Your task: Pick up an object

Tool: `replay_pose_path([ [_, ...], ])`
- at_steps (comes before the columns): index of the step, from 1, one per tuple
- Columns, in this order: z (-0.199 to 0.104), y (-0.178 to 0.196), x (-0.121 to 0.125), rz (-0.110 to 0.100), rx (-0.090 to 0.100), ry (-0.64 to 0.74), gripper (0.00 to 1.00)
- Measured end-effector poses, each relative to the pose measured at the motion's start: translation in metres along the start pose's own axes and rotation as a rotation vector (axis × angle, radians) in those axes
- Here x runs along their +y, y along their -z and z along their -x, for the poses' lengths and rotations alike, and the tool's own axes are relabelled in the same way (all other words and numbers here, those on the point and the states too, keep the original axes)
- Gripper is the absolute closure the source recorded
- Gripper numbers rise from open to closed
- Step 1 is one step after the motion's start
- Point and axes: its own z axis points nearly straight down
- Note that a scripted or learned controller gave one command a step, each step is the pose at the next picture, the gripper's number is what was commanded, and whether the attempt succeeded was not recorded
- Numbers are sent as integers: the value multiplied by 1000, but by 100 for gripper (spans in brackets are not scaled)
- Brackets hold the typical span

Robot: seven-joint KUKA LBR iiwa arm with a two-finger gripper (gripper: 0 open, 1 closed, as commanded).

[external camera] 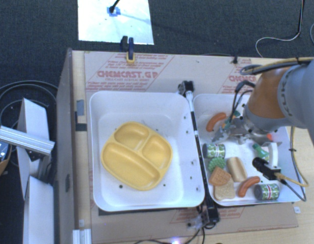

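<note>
While over bin (284, 197): gripper (229, 131).

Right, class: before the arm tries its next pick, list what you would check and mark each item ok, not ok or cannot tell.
1. End effector over the right bin: ok.
2. Object between its fingers: cannot tell.
3. Reachable targets nearby, sausage and green can: ok.
4. Items well spaced for a clean grasp: not ok; bread and bun crowd together.
5. Yellow tray lies in the left bin, clear of the arm: ok.
</note>
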Motion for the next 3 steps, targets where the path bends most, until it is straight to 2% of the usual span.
replay_pose_path([
  [1,15,-2,87,-21,2,2,0],
  [2,14,10,88,-19,2,7,100],
  [3,-60,102,92,4,1,3,100],
])
